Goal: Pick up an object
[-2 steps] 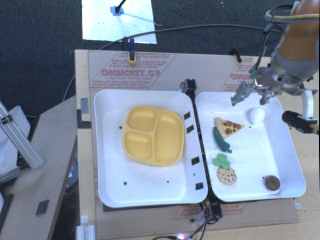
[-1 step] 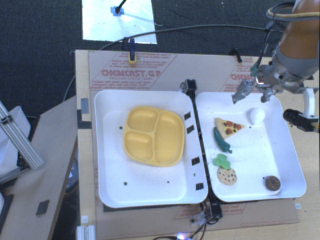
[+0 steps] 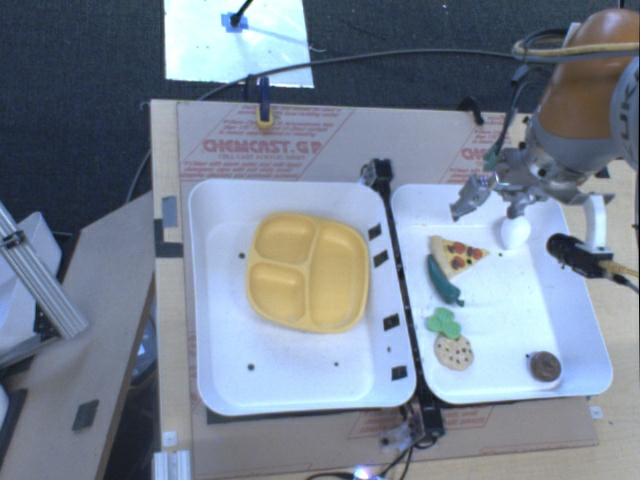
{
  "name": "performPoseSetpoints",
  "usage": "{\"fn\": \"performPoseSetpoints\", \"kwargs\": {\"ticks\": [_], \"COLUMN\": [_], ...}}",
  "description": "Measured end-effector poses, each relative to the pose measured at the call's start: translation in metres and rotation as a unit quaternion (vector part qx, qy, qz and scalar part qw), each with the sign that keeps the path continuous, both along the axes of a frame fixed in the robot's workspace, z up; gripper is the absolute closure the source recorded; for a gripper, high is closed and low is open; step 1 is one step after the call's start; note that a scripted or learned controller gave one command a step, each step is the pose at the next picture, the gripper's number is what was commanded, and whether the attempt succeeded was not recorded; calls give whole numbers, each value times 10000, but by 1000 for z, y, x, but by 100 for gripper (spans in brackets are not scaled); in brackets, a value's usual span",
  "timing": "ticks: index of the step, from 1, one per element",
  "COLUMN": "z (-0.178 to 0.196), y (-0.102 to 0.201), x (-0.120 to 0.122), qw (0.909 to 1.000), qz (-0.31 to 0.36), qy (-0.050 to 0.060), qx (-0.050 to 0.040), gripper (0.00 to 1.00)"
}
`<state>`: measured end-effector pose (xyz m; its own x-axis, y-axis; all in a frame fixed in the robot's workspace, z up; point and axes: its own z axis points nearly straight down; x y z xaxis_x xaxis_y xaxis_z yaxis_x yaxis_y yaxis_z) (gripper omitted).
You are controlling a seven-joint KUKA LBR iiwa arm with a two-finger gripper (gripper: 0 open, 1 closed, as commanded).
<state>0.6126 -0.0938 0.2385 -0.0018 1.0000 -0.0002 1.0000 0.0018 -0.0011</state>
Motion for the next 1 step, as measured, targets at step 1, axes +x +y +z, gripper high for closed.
{"fn": "performPoseSetpoints", "kwargs": {"ticks": [1], "z": [-59], "y": [6], "x": [-6], "qw": [10000], "qz": [-5], "qy": [7], "qx": [4], "gripper": [0]}}
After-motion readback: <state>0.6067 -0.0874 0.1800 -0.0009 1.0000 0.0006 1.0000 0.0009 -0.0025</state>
